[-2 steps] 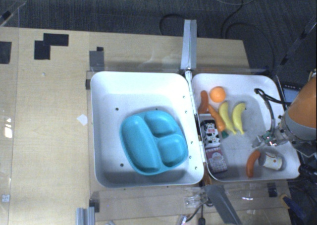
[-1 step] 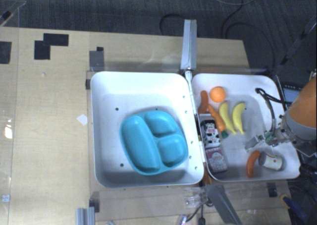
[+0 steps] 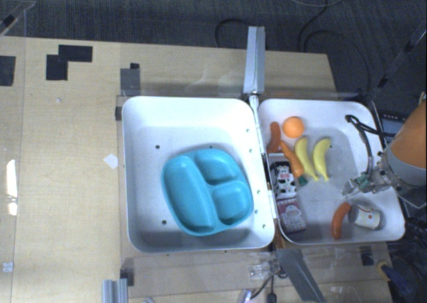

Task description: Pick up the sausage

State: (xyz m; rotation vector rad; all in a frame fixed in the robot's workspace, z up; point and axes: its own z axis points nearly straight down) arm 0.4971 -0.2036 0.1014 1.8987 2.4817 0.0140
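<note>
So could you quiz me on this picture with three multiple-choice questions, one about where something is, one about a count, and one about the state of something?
1. Where does the blue divided plate lie?
A. in the left bin
B. in the right bin
C. on the bench outside the bins

2. How many bananas are in the right bin?
A. one
B. two
C. four

3. How is the sausage right now?
A. lying on the plate
B. lying on the bin floor
C. hanging over the bin's rim

Answers:
1 A, the plate sits inside the left bin.
2 B, two bananas lie side by side.
3 B, it rests on the right bin's floor, below the gripper.
</note>
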